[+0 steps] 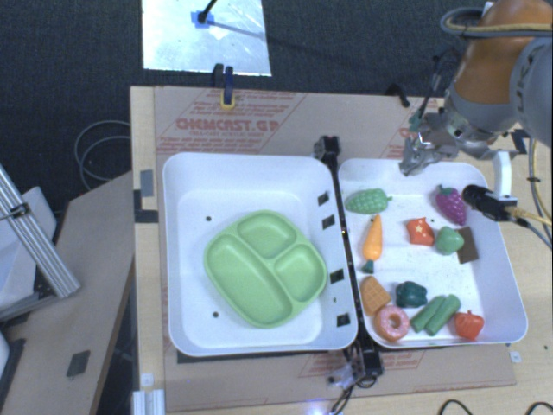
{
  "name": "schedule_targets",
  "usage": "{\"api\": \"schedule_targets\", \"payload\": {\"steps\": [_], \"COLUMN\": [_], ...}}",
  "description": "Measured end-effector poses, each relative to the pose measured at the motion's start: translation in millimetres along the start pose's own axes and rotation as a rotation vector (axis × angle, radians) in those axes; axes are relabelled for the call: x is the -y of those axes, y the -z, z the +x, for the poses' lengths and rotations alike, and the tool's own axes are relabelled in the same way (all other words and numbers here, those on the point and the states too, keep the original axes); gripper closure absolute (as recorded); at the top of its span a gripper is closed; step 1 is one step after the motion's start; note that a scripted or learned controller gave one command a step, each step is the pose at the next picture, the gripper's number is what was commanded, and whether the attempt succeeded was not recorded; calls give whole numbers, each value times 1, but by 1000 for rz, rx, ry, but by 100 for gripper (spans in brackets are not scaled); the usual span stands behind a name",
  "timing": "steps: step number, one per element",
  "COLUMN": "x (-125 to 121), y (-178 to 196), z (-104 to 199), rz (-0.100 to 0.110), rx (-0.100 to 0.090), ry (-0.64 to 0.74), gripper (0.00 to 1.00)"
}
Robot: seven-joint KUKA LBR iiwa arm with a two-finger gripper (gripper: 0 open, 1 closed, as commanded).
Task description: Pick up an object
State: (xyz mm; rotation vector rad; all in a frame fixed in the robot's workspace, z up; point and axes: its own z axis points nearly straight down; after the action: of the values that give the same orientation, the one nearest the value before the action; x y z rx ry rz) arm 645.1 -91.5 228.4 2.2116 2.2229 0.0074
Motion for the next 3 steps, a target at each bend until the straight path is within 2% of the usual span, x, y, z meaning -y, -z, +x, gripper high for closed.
{"api": "schedule_targets", "payload": {"steps": [1,3], "x": [32,90], "y": [-7,-6], "z": [34,136], "rz": [8,9], "rx": [-2,-4], "ry": [2,4], "gripper": [100,100]}}
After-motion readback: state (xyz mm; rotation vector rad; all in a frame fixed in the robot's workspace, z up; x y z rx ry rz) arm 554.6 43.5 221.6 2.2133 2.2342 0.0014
